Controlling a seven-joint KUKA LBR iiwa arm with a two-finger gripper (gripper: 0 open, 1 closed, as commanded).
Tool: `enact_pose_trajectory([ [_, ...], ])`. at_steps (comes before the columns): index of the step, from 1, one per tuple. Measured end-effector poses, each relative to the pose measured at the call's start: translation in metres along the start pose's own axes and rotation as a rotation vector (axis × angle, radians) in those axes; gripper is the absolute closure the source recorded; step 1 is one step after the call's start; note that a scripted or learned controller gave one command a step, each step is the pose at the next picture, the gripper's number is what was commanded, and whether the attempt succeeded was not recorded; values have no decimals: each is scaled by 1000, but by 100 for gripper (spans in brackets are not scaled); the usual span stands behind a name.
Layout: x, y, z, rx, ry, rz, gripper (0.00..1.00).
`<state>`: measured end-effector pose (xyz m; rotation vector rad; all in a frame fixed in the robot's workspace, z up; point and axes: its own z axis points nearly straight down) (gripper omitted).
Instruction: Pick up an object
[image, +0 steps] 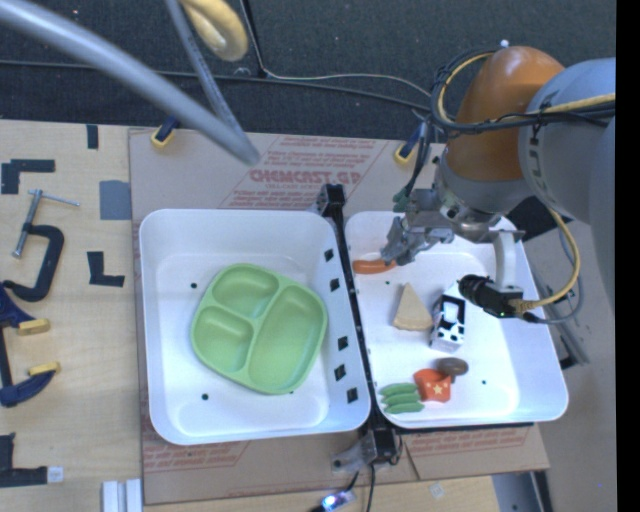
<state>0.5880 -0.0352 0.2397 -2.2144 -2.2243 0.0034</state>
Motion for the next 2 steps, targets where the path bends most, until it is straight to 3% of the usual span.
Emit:
enact_pose_trajectory([
  [1, 52, -7, -5, -1, 0, -1, 100],
  [2, 102, -7, 14, 1, -1, -1, 100],
])
